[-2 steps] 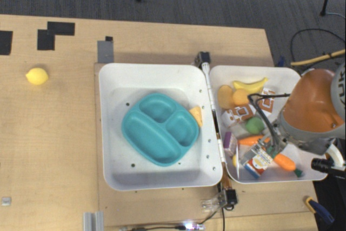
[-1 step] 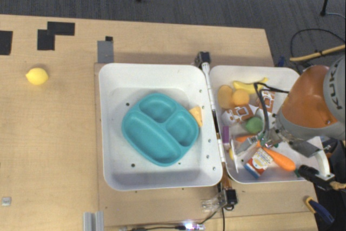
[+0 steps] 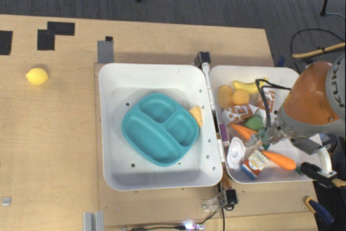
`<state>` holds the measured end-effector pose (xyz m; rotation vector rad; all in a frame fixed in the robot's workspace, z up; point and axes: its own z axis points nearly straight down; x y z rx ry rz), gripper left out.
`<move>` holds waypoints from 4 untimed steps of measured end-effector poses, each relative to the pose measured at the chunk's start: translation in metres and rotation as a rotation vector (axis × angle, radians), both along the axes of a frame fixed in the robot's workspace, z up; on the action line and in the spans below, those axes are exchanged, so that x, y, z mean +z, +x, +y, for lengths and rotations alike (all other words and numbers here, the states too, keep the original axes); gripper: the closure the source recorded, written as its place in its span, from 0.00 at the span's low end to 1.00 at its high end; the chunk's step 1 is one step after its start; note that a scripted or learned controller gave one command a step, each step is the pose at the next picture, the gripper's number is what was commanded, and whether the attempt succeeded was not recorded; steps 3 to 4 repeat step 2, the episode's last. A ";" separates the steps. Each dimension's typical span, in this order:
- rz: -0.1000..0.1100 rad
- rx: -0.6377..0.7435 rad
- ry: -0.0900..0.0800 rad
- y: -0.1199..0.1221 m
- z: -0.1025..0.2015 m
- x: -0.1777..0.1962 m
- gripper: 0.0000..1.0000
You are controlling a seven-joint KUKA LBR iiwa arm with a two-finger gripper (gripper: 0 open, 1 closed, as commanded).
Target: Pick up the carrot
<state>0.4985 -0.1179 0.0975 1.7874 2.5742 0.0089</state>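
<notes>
The gripper (image 3: 266,139) hangs low in the right bin (image 3: 292,178), among the toy food, at the end of the grey arm with its orange band (image 3: 309,99). Its tips are lost in the clutter, so whether it is spread or pressed together cannot be told.

There are 2 orange carrot-like pieces close by. One carrot (image 3: 279,160) lies just below and to the right of the gripper, near the bin's front wall, apart from the tool. A second orange piece (image 3: 243,132) lies just to the gripper's left, beside something green (image 3: 255,122). A small carton (image 3: 253,163) sits by the front carrot, a white cup-like item (image 3: 235,152) is to its left, and a yellow banana (image 3: 247,85) lies at the back of the bin.

The left bin (image 3: 162,184) holds a teal divided plate (image 3: 160,128) with a yellow wedge (image 3: 196,115) at its right edge. A lemon (image 3: 37,76) rests on the wooden bench (image 3: 48,159), well to the left.
</notes>
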 end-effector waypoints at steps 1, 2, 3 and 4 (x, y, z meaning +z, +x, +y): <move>-0.004 -0.199 -0.004 -0.008 0.026 -0.010 1.00; 0.007 -0.488 0.003 -0.011 0.085 0.087 1.00; 0.007 -0.488 0.003 -0.011 0.085 0.087 1.00; 0.007 -0.488 0.003 -0.011 0.085 0.087 1.00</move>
